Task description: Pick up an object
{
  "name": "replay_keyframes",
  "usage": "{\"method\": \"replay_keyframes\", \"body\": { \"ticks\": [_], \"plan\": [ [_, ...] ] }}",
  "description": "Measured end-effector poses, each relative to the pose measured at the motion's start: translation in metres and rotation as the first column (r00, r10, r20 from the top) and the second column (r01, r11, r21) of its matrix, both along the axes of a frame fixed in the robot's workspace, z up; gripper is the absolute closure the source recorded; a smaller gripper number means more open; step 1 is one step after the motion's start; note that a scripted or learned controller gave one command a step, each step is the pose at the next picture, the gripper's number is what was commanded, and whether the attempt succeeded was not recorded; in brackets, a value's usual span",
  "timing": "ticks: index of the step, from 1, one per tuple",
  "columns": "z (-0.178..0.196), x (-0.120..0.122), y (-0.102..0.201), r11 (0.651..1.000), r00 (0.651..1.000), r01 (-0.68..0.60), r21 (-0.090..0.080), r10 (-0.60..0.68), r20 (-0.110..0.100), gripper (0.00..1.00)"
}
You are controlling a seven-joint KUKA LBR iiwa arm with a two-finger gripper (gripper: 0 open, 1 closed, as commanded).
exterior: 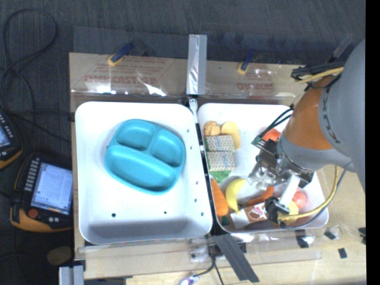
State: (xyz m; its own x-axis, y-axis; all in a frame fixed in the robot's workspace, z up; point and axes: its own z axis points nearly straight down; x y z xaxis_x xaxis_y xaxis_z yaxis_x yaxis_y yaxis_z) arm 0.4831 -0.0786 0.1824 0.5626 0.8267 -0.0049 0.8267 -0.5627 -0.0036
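The fingers (268, 190) are lowered into the right bin (309, 114) among toy food, beside a yellow lemon (235, 188). How wide they are opened cannot be told. A blue plate (145, 154) is seen in the left bin (89, 177).

Divided plate (146, 154) in left bin (89, 218), food items (221, 150) in right bin (237, 109)

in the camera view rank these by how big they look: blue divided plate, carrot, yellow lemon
1. blue divided plate, by far the largest
2. carrot
3. yellow lemon

Carrot and lemon look close in size, so their order is unsure.
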Motion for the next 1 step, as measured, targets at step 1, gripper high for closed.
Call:
{"method": "replay_keyframes", "body": {
  "ticks": [1],
  "plan": [
    [0.0764,0.0004,0.0191,0.858,0.858,0.514,-0.003,-0.514,0.003,1.00]
  ]
}}
